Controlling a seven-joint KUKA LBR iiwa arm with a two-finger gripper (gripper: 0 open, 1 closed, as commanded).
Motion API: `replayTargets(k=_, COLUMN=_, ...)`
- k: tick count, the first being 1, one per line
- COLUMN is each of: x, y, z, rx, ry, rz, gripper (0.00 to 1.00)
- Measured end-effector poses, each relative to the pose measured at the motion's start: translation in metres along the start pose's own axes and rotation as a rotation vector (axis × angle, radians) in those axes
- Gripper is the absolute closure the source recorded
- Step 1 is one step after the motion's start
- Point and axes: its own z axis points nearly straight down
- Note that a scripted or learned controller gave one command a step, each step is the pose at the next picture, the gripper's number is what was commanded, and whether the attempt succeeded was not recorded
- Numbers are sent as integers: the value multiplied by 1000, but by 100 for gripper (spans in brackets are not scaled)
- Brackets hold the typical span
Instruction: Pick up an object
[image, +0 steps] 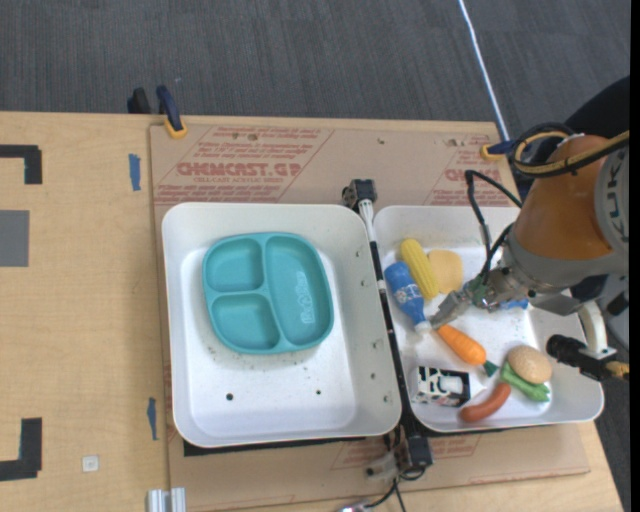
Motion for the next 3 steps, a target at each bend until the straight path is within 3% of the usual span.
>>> replayTargets(k=1, x=18, y=-62, z=48, rx=-3, ry=-2, rz=-80, gripper=0)
replayTargets(k=2, x=17, y=-61, z=37, rx=-10, ry=-7, rz=-80, gripper=100)
replayTargets(k=3, x=22, y=-59, z=47, rx=-7, ry=-8, rz=-489, gripper=100)
